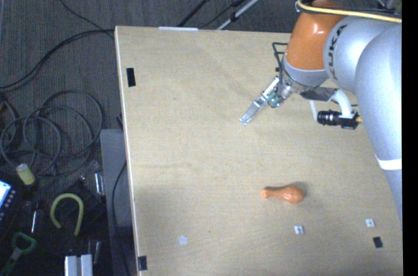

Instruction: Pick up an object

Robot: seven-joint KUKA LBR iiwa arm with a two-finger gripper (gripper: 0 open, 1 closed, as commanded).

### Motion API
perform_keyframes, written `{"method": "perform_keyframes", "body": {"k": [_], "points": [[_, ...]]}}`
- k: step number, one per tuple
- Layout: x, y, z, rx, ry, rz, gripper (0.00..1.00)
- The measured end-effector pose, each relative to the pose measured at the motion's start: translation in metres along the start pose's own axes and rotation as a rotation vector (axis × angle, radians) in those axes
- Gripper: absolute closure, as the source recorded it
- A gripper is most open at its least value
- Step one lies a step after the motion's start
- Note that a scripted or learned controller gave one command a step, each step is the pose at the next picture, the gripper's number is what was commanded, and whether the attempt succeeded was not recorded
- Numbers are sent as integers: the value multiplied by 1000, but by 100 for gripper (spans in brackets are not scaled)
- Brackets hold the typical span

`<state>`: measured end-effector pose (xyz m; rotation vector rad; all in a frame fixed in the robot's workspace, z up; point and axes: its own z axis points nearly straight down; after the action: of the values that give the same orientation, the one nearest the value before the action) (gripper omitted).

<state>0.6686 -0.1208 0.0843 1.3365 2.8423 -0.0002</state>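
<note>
Pincer [251,113] hanging over the upper middle of the bench [196,157], pointing down-left off the grey arm [366,72] with its orange band [312,40]. Can't tell if open or shut, too small and glinty from this angle. Nothing visible in it though. Target looks like a small orange gourd-shaped toy [285,194], lying flat toward the lower right, fat end pointing right, skinny neck pointing left. Well apart from the pincer, so lots of travel left. Probably best to swing over above the fat end, line up across the short width rather than along the length, then drop straight down. Rounded shape, so likely to squirt out if caught off-centre.
</note>
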Motion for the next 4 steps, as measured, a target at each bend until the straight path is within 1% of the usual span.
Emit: {"method": "perform_keyframes", "body": {"k": [1, 2, 3, 4], "points": [[1, 2, -9, -6, 3, 1, 100], [39, 30, -100, -2, 1, 75, 100], [56, 46, -99, 1, 1, 514, 100], [56, 46, -99, 2, 0, 515, 0]]}}
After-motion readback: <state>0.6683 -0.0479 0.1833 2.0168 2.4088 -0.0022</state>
